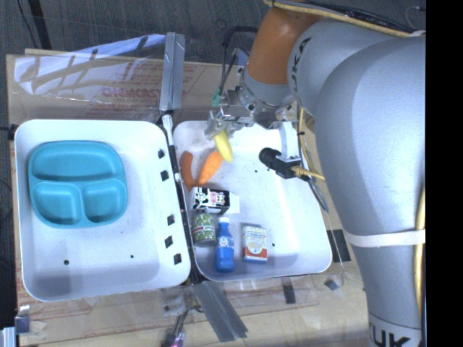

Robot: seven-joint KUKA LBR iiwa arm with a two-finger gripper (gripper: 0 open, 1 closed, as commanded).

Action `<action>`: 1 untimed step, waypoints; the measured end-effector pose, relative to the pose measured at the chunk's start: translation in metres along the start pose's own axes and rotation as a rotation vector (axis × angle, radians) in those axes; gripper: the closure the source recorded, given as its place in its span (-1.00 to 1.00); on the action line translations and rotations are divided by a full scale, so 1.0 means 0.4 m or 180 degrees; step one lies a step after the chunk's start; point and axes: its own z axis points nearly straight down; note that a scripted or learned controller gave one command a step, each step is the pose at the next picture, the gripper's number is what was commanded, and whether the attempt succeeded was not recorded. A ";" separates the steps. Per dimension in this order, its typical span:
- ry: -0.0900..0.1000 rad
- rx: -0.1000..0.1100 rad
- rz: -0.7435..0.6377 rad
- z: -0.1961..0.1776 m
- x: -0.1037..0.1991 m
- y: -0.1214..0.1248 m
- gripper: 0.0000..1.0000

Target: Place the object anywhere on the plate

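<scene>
A light blue plate [76, 181] with three compartments lies in the left bin [94, 266]. My gripper [222, 127] is over the far left corner of the right bin [296, 230]. It is shut on the upper end of a small yellow banana [224, 149], which hangs down between the fingers. The banana's lower end overlaps an orange carrot [210, 167] lying on the bin floor. The plate's compartments hold nothing.
In the right bin lie a reddish sausage-like piece [187, 166], a black-and-white carton [211, 199], a green can [204, 227], a blue bottle [224, 246] and an orange box [254, 242]. A black part [278, 161] juts from the arm. The grey arm covers the right side.
</scene>
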 end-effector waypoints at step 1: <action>0.0002 0.0013 -0.0201 0.002 0.199 -0.013 1.00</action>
